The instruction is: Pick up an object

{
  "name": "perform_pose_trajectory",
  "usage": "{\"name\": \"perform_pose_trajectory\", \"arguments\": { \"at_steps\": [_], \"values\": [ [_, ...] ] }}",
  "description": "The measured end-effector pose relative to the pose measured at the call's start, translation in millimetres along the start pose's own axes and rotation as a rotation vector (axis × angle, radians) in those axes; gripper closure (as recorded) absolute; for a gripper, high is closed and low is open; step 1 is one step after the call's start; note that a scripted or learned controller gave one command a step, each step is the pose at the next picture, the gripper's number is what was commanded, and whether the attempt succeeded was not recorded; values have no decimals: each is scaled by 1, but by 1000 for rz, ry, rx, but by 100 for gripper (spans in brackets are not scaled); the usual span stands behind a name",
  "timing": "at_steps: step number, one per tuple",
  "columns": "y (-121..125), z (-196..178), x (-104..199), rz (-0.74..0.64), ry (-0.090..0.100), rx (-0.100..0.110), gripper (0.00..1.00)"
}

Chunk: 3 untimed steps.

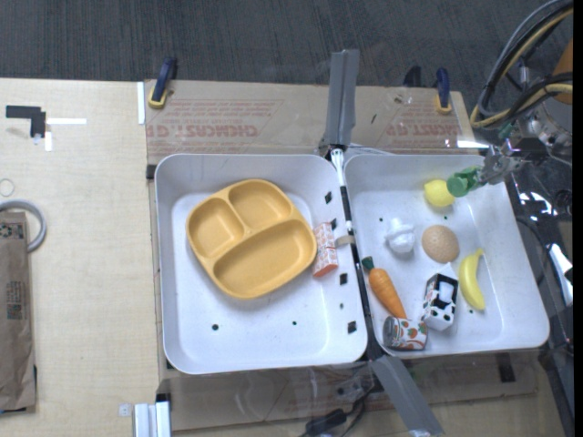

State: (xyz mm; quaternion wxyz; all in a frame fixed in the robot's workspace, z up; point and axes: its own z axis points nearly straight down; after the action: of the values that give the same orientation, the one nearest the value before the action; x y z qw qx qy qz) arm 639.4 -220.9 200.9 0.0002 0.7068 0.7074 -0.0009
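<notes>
So the gripper (pixel 496 164) is up at the far right corner of the right bin (pixel 510 340), and honestly it's too small and cluttered up there to tell what state the claw is in. A green thing (pixel 463 182) sits right by its tip, touching the lemon (pixel 438 194) — can't say it's being held.

Plenty to grab in that bin: egg (pixel 440 243), banana (pixel 472 280), carrot (pixel 385 289), a white lump (pixel 399 238), a black-and-white cow toy (pixel 441 300) and a small can (pixel 404 333) down in the near corner. The left bin (pixel 182 335) has a yellow divided plate (pixel 252 237) with a little orange packet (pixel 325 249) beside it.

If I were steering this, I'd go for the lemon or the green piece since they're closest — come straight down and keep off the bin wall. The egg looks likely to roll.
</notes>
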Motion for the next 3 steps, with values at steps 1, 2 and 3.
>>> {"name": "perform_pose_trajectory", "arguments": {
  "at_steps": [1,2,3],
  "values": [
    [-83,103,-2,-296,-5,-13,0],
    [-82,93,-3,-294,-7,-16,100],
    [-49,9,25,-282,-1,-2,100]
  ]
}}
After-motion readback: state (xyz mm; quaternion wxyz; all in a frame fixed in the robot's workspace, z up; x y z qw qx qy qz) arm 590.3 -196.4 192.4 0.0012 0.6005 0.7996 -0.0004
